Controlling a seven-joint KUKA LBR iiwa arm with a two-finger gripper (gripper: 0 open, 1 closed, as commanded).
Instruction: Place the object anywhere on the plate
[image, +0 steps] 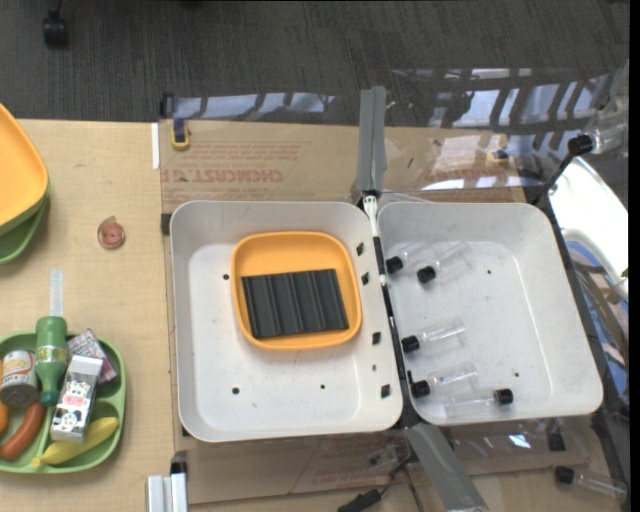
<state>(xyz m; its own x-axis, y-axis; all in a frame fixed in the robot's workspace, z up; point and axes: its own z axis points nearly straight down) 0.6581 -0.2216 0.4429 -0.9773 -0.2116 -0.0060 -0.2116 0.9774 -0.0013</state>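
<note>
An orange square plate (296, 254) lies in the left white bin (200, 330), toward its back. A dark grey ribbed rectangular object (296, 303) rests flat on the plate and covers most of its middle. Nothing is touching the object or the plate.
The right white bin (540, 300) holds several clear vials with black caps (427, 273), scattered along its left side and front. Left of the bins are an orange dish (20, 180), a green tray of toy food (100, 420) and a small pink disc (112, 234). Pale hardware (600, 135) sits at the far right.
</note>
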